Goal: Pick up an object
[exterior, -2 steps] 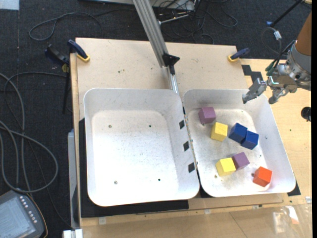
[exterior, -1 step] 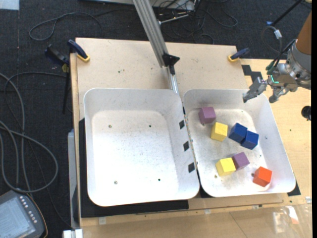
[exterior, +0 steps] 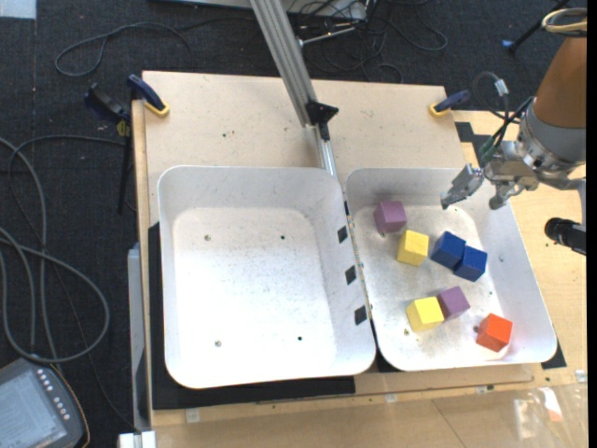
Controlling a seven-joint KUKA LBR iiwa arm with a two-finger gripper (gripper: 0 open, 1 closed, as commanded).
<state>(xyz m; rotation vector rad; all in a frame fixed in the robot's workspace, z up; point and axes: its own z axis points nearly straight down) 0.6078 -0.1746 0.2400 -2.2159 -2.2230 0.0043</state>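
My gripper (exterior: 479, 194) hovers over the far right part of the right bin (exterior: 527, 278), fingers spread apart with nothing between them. Below it in that bin lie several cubes: a purple one (exterior: 390, 217), a yellow one (exterior: 412, 247), two blue ones (exterior: 450, 248) (exterior: 472, 262) touching, a second yellow (exterior: 425, 313) beside a second purple (exterior: 453, 301), and an orange one (exterior: 494, 331) near the front right corner. The blue cubes sit closest to the gripper, just in front of it.
The left bin (exterior: 177, 250) stands beside the right one, sharing a middle wall. A slanted metal pole (exterior: 284, 49) comes down to the bins' far junction. Clamps (exterior: 149, 96) (exterior: 450, 103) hold the board's far corners. Cables lie on the floor at left.
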